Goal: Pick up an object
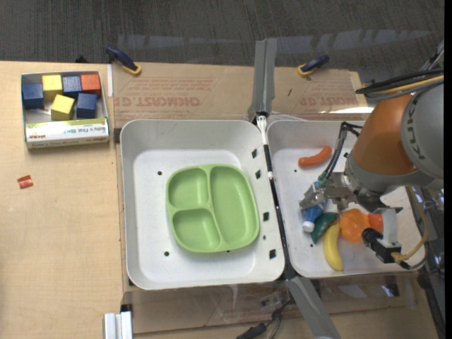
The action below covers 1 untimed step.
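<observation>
Reaching into the right bin [286,189], our gripper [316,202] hangs low over a cluster of toy food: a blue-capped tube [309,222], a green pepper [324,223], a banana [332,246] and an orange fruit [353,224]. We cannot tell how the jaws stand. These look like light, stiff, smooth plastic pieces, likely to slip, so we would take the banana across its narrow middle. A carrot [314,157] lies apart, nearer the bin's far wall. The left bin [141,189] holds a green divided plate [212,207].
</observation>
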Motion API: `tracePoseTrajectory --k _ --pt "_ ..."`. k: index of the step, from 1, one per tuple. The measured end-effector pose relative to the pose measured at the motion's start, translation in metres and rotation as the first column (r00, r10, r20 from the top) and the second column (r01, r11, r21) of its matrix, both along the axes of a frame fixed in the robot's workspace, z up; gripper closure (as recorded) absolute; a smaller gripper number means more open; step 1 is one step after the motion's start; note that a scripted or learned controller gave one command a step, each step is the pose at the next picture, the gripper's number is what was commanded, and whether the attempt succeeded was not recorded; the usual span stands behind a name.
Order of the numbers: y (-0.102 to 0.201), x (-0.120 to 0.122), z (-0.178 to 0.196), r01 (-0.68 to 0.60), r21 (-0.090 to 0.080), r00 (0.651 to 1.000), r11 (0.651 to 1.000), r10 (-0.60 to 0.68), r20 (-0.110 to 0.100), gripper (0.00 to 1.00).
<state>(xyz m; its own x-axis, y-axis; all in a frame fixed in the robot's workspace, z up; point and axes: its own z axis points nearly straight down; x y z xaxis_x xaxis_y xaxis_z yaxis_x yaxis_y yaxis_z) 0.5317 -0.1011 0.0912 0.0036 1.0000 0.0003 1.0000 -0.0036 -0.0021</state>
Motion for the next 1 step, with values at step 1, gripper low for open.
tracePoseTrajectory --k 1 --pt "-0.001 0.0 0.0083 0.004 0.0 1.0 1.0 -0.004 0.0 1.0"
